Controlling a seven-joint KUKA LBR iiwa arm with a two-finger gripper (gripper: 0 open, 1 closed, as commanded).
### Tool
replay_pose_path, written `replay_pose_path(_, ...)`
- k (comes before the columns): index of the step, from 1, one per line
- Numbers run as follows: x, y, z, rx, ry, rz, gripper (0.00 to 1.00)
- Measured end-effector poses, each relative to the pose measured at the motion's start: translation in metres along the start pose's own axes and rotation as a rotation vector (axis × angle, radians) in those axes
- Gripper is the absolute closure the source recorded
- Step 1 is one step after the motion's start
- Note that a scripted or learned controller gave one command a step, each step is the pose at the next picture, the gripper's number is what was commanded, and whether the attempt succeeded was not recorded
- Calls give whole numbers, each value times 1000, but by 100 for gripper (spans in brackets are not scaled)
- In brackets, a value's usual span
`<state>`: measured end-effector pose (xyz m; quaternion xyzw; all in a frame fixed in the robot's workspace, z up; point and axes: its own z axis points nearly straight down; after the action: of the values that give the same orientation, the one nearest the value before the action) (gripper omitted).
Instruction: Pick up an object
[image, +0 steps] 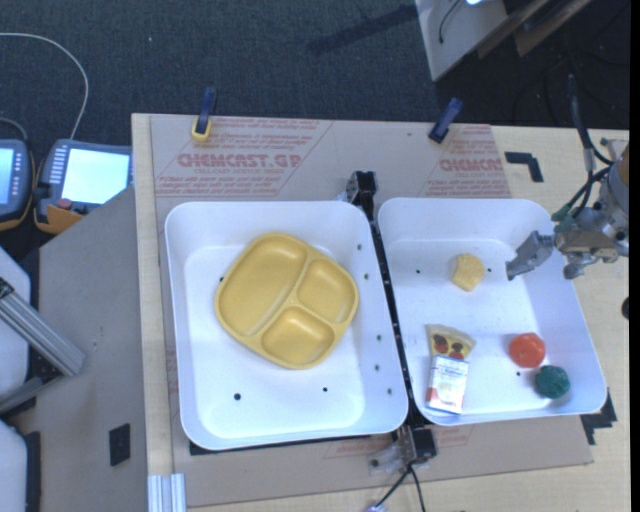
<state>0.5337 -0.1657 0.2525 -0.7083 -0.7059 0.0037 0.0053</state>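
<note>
The right bin (480, 222) holds a pale yellow chunk (467, 271), a pizza-slice toy (450, 344) lying against a small white packet (448, 384), a red ball (527, 349) and a dark green ball (551, 381). My gripper (552, 262) hangs over the bin's right side, near its far right wall. Its two grey fingers are spread, so it is open with nothing between them. The left finger (525, 257) points toward the yellow chunk, about a finger's length to its right.
A yellow divided plate (287, 299) lies in the left bin (200, 330). The bins meet along a black-clipped seam (385, 300). Blue clamps (445, 121) pin the cardboard at the back. A tablet (90, 175) sits off the bench at left.
</note>
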Motion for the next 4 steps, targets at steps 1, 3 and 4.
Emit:
replay_pose_path(1,1,2,-7,-13,-3,-4,0)
replay_pose_path(3,0,9,113,-9,-1,-3,0)
replay_pose_path(4,0,9,165,-9,-1,-3,0)
